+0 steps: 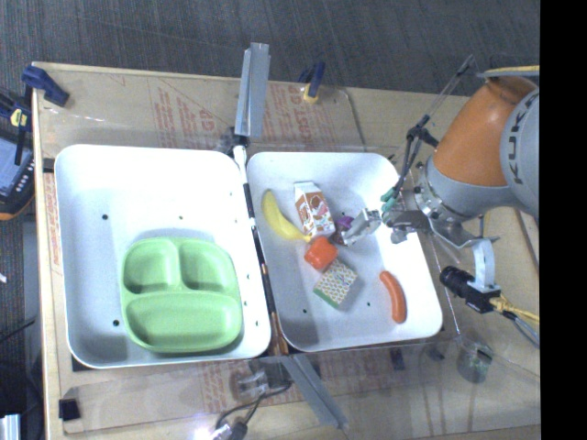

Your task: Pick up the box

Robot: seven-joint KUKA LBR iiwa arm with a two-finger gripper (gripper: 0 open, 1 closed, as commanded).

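Note:
A small white carton box (313, 210) with red print lies in the right bin (404, 174), near its middle back. A flat box (336, 284) with a green and white pattern lies further front. My gripper (357, 228) hangs low over the right bin, just right of the carton and above an orange item (321, 253). A small purple object (344, 220) sits right by the gripper's tip. Nothing shows as held.
A yellow banana (278, 216) lies left of the carton. A red sausage (394, 296) lies at the right bin's front right. The left bin (83, 181) holds a green divided tray (181, 293). The arm (477, 154) reaches in from the right.

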